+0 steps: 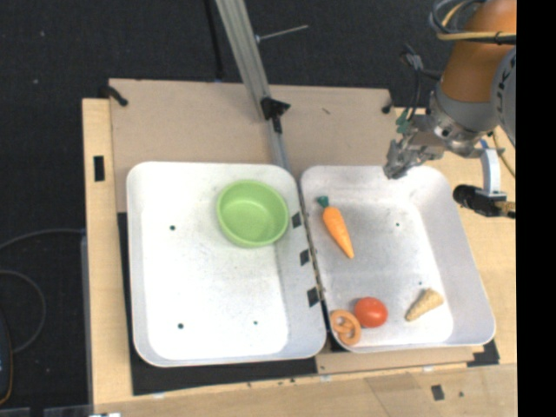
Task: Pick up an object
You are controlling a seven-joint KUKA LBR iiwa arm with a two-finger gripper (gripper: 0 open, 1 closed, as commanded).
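Surface [100,233]: a light brown top that carries two white bins side by side.
Left bin [174,302]: a flat white tray with a few dark dots on its floor.
Green bowl [252,214]: round and right way up, near the top right of the left bin, close to the wall shared with the other bin.
Metal pole [243,46]: a grey bar that leans up from a black clamp above the place where the two bins meet.
Right bin [452,233]: a flat white tray that holds all the small toys.
Carrot [337,229]: orange with a green top, lying slanted in the upper left part of the right bin.
Pretzel [346,327]: a small brown twist at the bottom left corner of the right bin, touching the tomato.
Tomato [371,312]: red and round, just right of the pretzel.
Cone [424,304]: a small tan wedge lying on its side, near the bottom right of the right bin, apart from the tomato.
Gripper [397,168]: up over the top edge of the right bin, well away from every toy; nothing is in it, and I cannot tell how wide it is.
Arm [473,68]: grey and orange, reaching in from the right.
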